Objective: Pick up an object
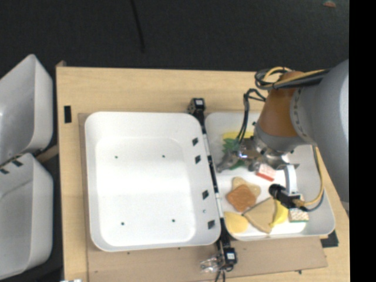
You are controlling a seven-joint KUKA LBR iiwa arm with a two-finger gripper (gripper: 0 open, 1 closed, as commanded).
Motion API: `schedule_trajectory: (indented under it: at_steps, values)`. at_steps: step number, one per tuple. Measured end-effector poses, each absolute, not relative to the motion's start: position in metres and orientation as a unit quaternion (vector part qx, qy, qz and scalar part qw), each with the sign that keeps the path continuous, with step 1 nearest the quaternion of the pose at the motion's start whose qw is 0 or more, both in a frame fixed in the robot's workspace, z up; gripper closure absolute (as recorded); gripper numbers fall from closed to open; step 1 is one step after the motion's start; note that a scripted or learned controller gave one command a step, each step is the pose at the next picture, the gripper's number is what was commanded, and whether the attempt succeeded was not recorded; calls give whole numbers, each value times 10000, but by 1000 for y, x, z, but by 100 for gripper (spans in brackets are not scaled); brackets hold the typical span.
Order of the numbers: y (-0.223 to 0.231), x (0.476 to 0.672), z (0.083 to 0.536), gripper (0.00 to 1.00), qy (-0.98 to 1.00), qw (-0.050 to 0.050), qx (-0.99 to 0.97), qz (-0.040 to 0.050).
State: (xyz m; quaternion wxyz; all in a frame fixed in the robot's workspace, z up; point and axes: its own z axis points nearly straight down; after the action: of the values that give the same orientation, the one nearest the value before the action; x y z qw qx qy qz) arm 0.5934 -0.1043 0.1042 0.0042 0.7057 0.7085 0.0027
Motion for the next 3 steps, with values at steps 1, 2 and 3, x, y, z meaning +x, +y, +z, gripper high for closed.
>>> schedule_trajectory:
  at_steps: [1,2,3]
  values:
    - [-106,595,118,100,7072,90,7069,58]
    - [-112,621,328,100,7086,100,7055,66]
    - [-61,512,218,100,7076,-65,7066,-37]
